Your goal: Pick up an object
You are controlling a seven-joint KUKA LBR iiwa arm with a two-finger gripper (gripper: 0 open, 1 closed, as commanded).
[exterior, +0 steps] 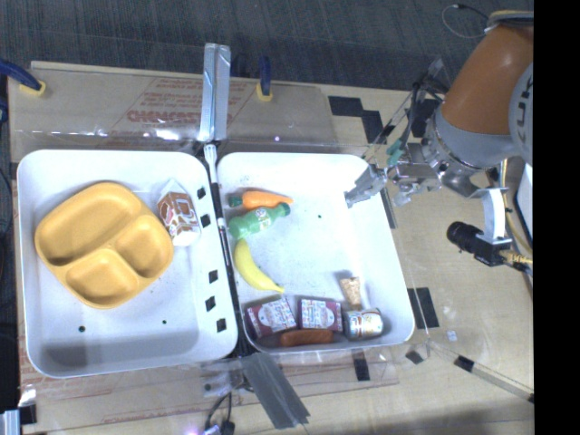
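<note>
1. Your arm (485,89) reaches in from the right, its orange band uppermost, with the gripper (365,188) poised over the upper right rim of the right bin (317,252).
2. You cannot tell from this angle whether the gripper is open or closed; nothing is visibly held at its tip.
3. Your candidates for picking all lie in the right bin, well apart from the gripper. Along its left wall sit a carrot (265,198), a green bottle (257,220) just below it, and a banana (251,267) below that.
4. Along the near wall of the same bin you have two small maroon packets side by side, the left (273,315) and the right (318,314), a brown sausage-like item (305,337) beneath them, a small can (364,324) on its side at the right, and a small tan packet (351,291) just above the can.
5. In the left bin (109,333) you see a yellow divided plate (102,243) lying tilted toward the left, with a brown-and-white wrapped snack (179,217) just beside its right edge, close to the wall between the bins.
6. The bench (444,333) beneath carries black tape marks to the right of the bins.
</note>
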